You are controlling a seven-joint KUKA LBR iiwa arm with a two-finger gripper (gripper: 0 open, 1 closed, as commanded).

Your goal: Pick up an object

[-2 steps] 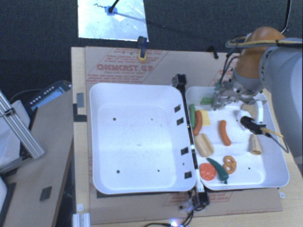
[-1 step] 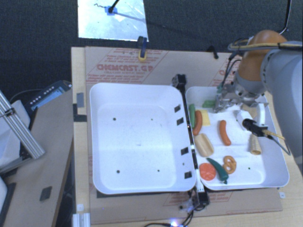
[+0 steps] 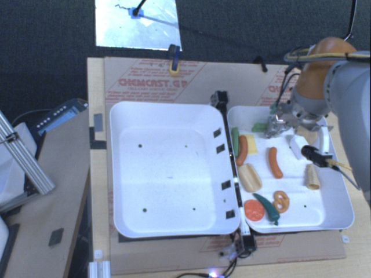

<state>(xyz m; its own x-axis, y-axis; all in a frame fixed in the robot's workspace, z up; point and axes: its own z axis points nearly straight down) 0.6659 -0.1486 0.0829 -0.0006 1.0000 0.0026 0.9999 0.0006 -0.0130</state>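
Note:
My gripper (image 3: 275, 126) hangs low over the back of the right bin (image 3: 339, 213), beside a small green piece (image 3: 259, 127) at its left. Spread below it in the bin are a yellow slice (image 3: 251, 142), an orange sausage (image 3: 243, 147), a thin green pod (image 3: 235, 139), a red sausage (image 3: 275, 162), a hot dog bun (image 3: 250, 178), a pretzel (image 3: 281, 200), a tomato (image 3: 253, 210), a dark green pepper (image 3: 268, 208) and a bread roll (image 3: 312, 177). Nothing can be made out between the gripper's tips.
The left bin (image 3: 124, 172) lies beside the right one, joined to it by a row of black clips (image 3: 225, 149). The grey arm (image 3: 348, 97) covers the right bin's back right corner. A shiny square sheet (image 3: 138, 16) lies beyond the bench.

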